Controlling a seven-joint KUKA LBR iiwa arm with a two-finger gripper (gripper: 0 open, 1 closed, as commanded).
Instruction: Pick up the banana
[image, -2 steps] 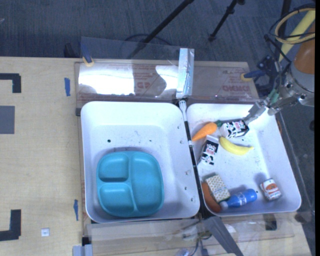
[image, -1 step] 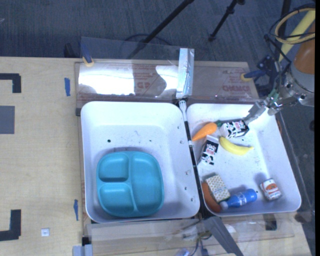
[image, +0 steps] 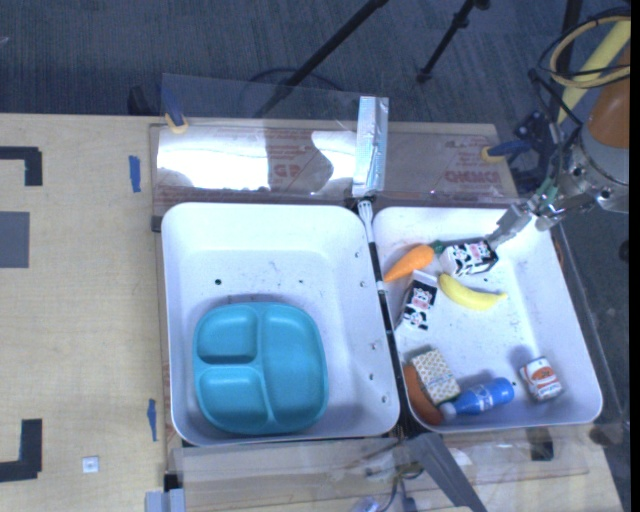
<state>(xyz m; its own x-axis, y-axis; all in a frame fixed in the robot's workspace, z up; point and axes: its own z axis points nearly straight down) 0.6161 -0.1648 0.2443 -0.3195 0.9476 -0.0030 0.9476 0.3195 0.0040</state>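
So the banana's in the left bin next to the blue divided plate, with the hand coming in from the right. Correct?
Not quite. The camera view shows the banana in the right bin, beside a black-and-white carton. The blue divided plate sits alone in the left bin. The hand does come from the right.

Bright, even overhead light; strong glare on clear panel (image: 270, 160) well left of gripper (image: 495, 232); image soft, gripper possibly motion-blurred.

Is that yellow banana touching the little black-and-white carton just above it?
Cannot tell. In the camera view the banana lies just under the black-and-white carton, their edges meeting with no plain gap, but overlap could hide one.
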